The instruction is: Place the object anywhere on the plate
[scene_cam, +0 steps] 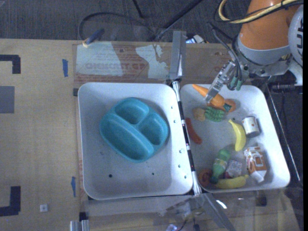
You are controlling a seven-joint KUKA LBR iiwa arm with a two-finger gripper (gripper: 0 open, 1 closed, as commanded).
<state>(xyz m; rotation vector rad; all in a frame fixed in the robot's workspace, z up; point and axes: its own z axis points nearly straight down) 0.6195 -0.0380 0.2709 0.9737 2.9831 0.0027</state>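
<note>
Gripper (pixel 215 96) poised right over the orange carrot (pixel 217 99) at the right bin's (pixel 276 129) far edge, carrot's long axis slanting left-to-right; grip state impossible to tell. Teal divided plate (pixel 134 128) well off to the left, across the bins' shared rim, in the left bin (pixel 91 167).

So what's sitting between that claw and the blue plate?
In the camera view, between the claw and the blue plate lie a red chili and the bins' meeting white rims.
</note>
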